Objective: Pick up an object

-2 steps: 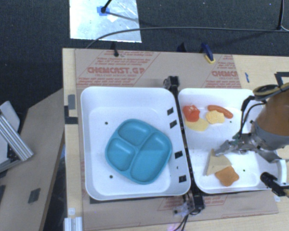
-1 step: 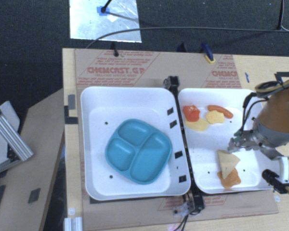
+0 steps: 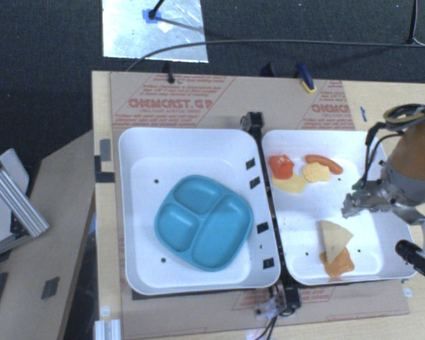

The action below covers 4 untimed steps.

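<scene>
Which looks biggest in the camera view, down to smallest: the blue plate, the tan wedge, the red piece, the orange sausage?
1. blue plate, by far the largest.
2. tan wedge.
3. red piece and orange sausage: these look about alike, the sausage longer but thinner, so I would not rank them.

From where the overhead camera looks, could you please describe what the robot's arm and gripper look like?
The arm enters from the right: a rounded body with a broad orange band above a grey wrist. Thin black cables loop over its top. The gripper is a small grey metal assembly. No markings are legible.
</scene>
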Available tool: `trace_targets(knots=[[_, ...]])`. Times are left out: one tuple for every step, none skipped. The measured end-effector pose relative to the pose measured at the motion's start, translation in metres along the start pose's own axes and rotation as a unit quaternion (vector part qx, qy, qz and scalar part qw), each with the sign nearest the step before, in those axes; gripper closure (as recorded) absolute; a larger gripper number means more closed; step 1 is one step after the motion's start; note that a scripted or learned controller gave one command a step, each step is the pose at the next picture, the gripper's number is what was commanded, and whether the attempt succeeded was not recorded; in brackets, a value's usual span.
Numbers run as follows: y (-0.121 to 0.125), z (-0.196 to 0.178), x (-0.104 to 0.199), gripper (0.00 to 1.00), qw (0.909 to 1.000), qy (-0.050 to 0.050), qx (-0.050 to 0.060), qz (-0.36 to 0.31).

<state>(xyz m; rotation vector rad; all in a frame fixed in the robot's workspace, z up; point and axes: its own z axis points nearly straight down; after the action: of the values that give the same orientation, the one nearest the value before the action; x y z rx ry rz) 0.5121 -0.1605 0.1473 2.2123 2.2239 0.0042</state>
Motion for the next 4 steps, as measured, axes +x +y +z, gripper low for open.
trace_targets(knots=[[0.000,-0.062,-0.007,1.00,1.0000,-0.001,-0.001,0.000],[0.002,-0.106,-0.011,1.00,1.0000,0.000,-0.001,0.000],[0.012,-0.094,0.038,1.00,1.0000,0.001,0.002,-0.002],[0.025,-0.093,0.084,1.00,1.0000,0.001,0.001,-0.002]])
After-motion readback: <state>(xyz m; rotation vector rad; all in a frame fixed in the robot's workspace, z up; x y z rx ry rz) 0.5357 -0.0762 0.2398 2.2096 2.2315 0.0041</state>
